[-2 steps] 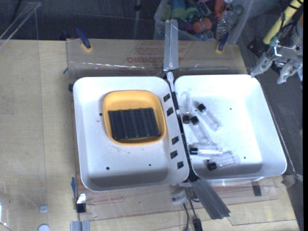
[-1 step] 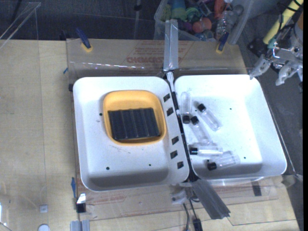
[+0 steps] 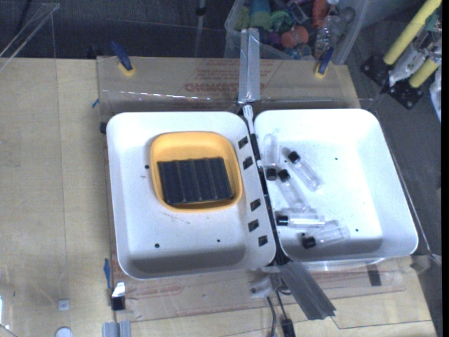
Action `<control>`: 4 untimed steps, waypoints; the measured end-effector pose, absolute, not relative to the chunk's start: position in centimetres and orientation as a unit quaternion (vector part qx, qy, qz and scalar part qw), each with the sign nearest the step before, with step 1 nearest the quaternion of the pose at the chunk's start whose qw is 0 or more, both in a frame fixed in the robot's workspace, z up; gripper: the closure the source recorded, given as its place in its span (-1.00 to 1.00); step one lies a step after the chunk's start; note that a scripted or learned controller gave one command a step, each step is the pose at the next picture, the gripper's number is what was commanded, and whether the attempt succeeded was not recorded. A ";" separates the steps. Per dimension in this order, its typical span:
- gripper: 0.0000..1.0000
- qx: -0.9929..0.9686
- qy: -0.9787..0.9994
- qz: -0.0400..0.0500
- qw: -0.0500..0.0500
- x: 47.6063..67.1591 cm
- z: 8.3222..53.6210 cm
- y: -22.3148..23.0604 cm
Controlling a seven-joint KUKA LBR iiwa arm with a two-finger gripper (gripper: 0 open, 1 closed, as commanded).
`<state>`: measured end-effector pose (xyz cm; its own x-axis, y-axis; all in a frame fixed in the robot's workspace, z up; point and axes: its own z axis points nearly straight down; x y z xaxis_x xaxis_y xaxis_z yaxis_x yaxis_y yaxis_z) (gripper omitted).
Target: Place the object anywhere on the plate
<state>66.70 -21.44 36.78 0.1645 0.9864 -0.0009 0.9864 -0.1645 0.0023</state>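
The objects to move are small clear vials (image 3: 303, 173) with black caps, lying loose in the right bin (image 3: 365, 146), toward its left side near the divider (image 3: 254, 181). Some lie in the middle left of that bin and two more sit lower, near its front wall. The plate (image 3: 160, 146), orange with a dark ribbed insert (image 3: 194, 181), sits in the left bin (image 3: 126, 223), in the middle of the frame's left half.

A vial like these is probably light and rigid, with a smooth round body that would roll or slip if squeezed off-centre. The fair place to take one is across the middle of its barrel, fingers square to its long axis; the cap end is narrower and less sure. Those lying close together leave little room for fingers between them, so the slanted vial standing a little apart at the upper group's right edge looks the easiest pick.

Clear bodies on white plastic are hard to make out: I count perhaps five or six by their caps, but the outlines blur and some may touch or overlap. Whether they are glass or plastic cannot be told. As for the pincer, its state cannot be told from this picture. The desk's (image 3: 49, 188) lower edge is cut off by the frame.
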 end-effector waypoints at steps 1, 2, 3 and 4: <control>-1.00 0.773 0.634 -0.001 0.000 66.7 32.5 -21.5; -1.00 0.792 0.610 -0.001 -0.001 66.1 29.0 -21.5; -1.00 0.807 0.591 -0.001 -0.002 66.6 27.2 -21.6; -1.00 0.803 0.596 0.001 0.001 66.7 30.0 -21.7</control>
<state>66.69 -21.74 30.02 0.2906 0.9568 -0.0004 0.9568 -0.2906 0.0031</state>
